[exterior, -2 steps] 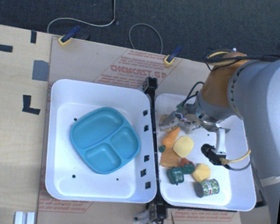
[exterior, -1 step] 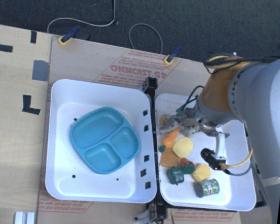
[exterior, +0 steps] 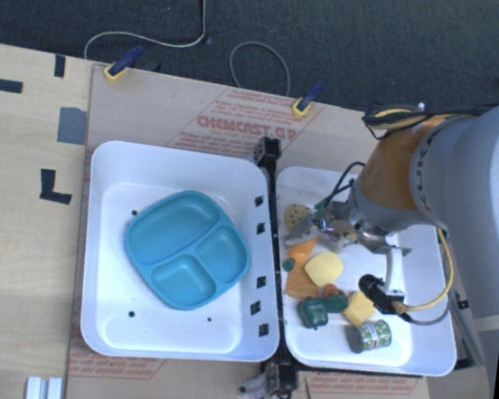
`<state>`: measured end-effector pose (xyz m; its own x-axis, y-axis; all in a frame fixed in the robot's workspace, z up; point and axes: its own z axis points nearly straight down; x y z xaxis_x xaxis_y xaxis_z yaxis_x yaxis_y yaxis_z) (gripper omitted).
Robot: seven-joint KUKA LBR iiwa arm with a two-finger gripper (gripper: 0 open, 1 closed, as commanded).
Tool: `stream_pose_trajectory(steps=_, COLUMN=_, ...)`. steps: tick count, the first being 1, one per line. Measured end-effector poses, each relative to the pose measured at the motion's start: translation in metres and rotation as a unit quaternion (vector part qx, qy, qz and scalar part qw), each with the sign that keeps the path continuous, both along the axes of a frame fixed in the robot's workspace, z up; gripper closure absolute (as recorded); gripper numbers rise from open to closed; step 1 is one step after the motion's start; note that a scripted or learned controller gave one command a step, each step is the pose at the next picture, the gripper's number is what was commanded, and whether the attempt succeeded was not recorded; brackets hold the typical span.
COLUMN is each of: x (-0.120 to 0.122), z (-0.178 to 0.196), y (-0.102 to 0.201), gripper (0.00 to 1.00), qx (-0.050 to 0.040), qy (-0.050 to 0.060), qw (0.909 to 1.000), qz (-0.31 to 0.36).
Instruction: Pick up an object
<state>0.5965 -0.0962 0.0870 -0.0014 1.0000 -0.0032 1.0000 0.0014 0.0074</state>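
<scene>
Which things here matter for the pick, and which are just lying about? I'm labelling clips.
For the job:
gripper, down in the right bin
yellow lump
orange piece
green toy
small can

Lying about:
blue divided plate in the left bin
clamps

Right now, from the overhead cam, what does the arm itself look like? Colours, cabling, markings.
The arm is a bulky, rounded grey body with an orange band above the wrist. A yellow cable loops from the wrist area, and thin black and yellow wires run along the top of the band. The end effector looks like dark and metallic hardware; no markings are readable at this size.
</scene>
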Motion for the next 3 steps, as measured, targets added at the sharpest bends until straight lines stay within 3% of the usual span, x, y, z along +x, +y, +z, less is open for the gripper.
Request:
stream_pose_trajectory(steps=1, x=0.063, z=-0.002, y=0.001, gripper=0.00, qx=0.0010, qy=0.001, qw=1.0000, qz=0.001)
stream_pose_trajectory(steps=3, x=0.039, z=-0.001, y=-0.001, gripper=0.00, qx=0.0004, qy=0.002, qw=1.0000, qz=0.000)
